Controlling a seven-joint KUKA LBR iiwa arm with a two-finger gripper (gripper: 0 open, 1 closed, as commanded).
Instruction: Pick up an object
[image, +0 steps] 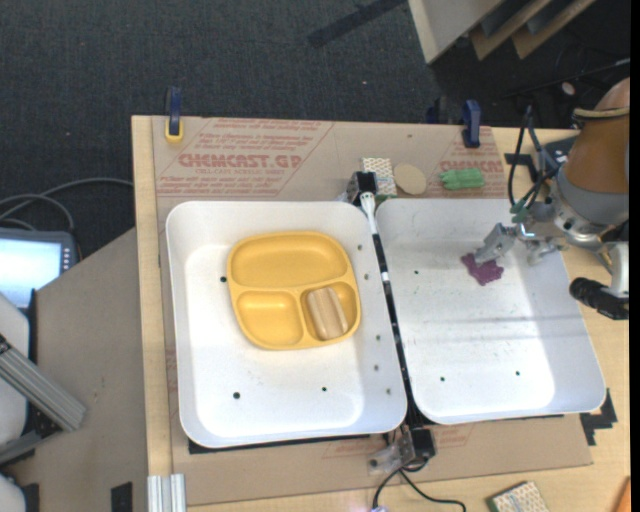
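Here, cardboard-topped bench (250, 150), dark carpet (150, 50) around, claw (520, 240) spread wide beside purple object (484, 268), right bin (500, 350).

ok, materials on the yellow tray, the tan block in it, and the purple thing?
Yellow tray: likely moulded plastic, smooth satin, with soft rounded compartment walls. Tan block: looks like wood, matte, with faint grain streaks. Purple thing: irregular and dull, maybe soft rubber or foam; too small to tell.

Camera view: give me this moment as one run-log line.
gripper: over right bin | purple object: lying beside gripper, not lifted | yellow tray: in left bin
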